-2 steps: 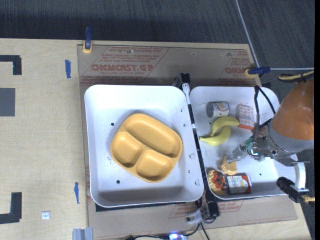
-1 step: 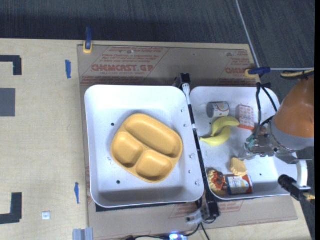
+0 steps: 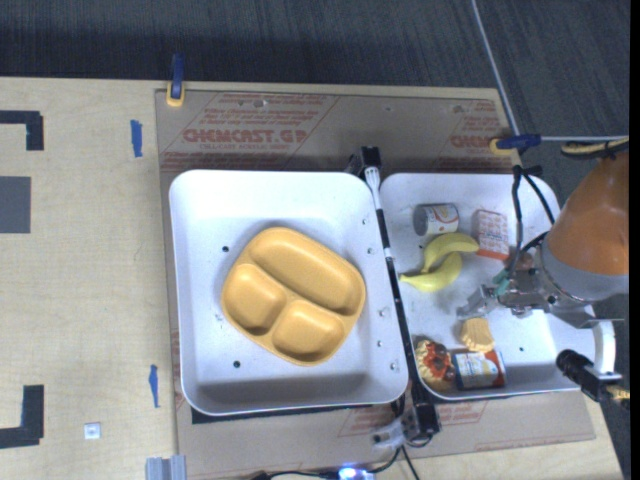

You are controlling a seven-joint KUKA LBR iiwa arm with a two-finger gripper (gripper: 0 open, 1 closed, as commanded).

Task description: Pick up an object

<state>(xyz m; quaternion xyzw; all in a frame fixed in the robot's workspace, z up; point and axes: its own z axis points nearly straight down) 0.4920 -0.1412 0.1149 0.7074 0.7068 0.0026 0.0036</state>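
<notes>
The hand [image 3: 497,293] hovered beside the banana [image 3: 441,261]; whether it was spread I cannot tell. The banana looked light and smooth, probably best pinched mid-curve.

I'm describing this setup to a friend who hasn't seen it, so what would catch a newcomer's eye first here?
The big yellow compartment tray lying in the left bin stands out first. Next, the arm's orange band at the right edge, above the right bin. In that bin a yellow banana sits near the middle among small packaged items, with a colourful can lying near the front wall.
</notes>
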